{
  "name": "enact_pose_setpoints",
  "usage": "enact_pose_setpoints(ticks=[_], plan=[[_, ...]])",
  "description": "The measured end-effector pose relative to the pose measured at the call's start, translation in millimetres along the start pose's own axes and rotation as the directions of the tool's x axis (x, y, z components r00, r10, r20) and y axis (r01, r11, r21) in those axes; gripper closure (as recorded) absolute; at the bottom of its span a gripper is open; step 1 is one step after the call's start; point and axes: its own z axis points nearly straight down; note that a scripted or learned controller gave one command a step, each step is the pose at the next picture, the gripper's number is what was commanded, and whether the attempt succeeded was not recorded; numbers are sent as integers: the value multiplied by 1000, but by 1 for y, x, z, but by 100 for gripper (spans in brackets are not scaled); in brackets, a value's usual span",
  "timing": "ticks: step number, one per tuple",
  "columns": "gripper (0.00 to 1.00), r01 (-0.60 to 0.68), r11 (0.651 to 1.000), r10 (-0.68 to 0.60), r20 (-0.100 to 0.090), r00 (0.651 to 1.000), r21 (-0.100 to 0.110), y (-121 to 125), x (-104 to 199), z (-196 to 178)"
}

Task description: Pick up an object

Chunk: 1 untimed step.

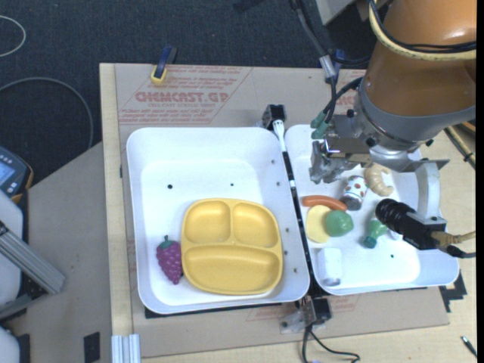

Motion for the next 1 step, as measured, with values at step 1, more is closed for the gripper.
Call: enact_pose_setpoints(ticks=[1], plan=[[100,0,1000,0,-1,1000,8,-1,14,18]])
